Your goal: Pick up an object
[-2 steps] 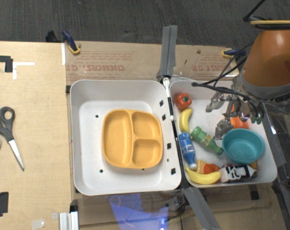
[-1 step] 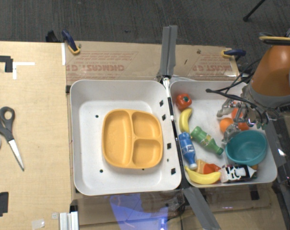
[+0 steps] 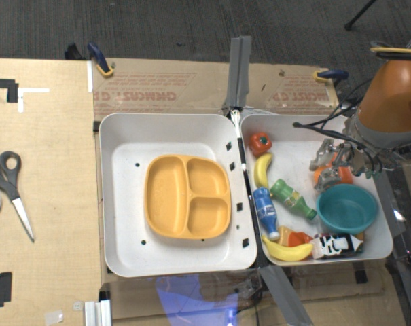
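Observation:
The right bin (image 3: 287,124) holds several objects: a red tomato (image 3: 260,141), a yellow banana (image 3: 261,170), a green bottle (image 3: 292,199), a blue bottle (image 3: 265,211), a teal bowl (image 3: 346,208), a second banana (image 3: 287,250) and a black-and-white carton (image 3: 337,244). My gripper (image 3: 333,160) hangs low over the bin's right side, just above the bowl's far rim. A small orange object (image 3: 327,176) lies directly under it, partly hidden by the gripper. Whether it is touched I cannot tell.
The left bin (image 3: 117,182) carries a yellow divided plate (image 3: 188,197). Scissors (image 3: 11,189) lie on the wooden bench at far left. A grey post (image 3: 239,73) stands behind the divide between the bins. The far part of the right bin shows bare floor.

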`<state>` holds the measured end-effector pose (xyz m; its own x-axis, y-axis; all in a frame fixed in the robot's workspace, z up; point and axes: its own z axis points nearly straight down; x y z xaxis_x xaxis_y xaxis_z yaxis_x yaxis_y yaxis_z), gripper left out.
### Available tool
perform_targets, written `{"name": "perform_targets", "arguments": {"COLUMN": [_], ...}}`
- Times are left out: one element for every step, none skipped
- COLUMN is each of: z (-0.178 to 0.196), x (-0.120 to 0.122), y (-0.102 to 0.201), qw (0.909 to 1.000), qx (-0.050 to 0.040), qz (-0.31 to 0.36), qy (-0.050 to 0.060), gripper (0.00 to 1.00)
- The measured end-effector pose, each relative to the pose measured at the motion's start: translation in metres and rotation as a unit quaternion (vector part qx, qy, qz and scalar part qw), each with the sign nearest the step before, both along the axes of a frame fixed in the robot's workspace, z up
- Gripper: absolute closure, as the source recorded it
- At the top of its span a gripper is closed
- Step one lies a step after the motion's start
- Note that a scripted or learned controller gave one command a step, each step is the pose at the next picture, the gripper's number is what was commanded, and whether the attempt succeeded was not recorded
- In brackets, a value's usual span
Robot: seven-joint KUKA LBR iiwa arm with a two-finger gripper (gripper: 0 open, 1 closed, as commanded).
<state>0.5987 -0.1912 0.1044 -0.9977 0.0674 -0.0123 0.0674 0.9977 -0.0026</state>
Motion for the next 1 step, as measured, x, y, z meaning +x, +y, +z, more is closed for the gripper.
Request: {"name": "perform_targets", "arguments": {"z": [0.1352], "x": [0.0091], "y": [0.077], "qw": [0.9996], "qx": [0.0019], "qz": [-0.028], "qy": [0.003], "gripper": [1.0]}}
